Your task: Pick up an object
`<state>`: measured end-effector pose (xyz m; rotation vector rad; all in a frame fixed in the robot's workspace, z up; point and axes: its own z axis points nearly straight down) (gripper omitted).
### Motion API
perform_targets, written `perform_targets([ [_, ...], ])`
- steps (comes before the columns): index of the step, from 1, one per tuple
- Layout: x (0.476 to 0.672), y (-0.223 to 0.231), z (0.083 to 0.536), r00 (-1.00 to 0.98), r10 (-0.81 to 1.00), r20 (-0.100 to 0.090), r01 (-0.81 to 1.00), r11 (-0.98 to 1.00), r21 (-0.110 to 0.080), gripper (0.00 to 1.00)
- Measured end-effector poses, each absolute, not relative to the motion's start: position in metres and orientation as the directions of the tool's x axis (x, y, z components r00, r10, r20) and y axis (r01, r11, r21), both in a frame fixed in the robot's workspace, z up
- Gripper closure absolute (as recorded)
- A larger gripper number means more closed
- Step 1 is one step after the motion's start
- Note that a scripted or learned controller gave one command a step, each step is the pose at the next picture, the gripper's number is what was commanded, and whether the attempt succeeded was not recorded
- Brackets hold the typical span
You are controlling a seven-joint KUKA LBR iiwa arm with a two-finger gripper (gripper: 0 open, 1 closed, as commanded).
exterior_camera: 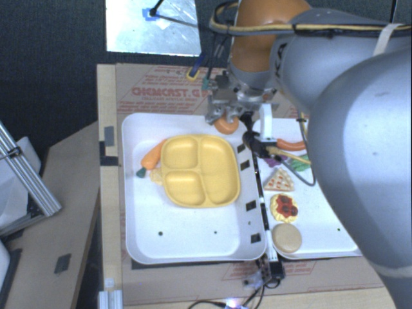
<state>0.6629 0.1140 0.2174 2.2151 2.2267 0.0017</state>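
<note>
My gripper [223,113] hangs over the far edge of the left bin [187,234], under the orange wrist band. A small orange rounded object [227,126] lies right below it, touching or nearly touching it. The gripper's body hides how it meets this object. A yellow divided plate [197,170] lies in the middle of the left bin. An orange carrot [152,154] rests against the plate's left edge.
The right bin [322,227] holds a sausage [291,145], a pizza slice [279,181], a round red-topped piece [284,207], a tan bun [287,237] and a purple-green item [299,165]. The big grey arm covers the right of the view. A divider [256,185] separates the bins.
</note>
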Motion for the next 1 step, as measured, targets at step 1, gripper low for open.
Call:
perform_targets([
  [1, 0.6611, 0.0983, 0.2302, 0.0, 1.0, 0.0, 1.0, 0.0, 0.003, 1.0],
])
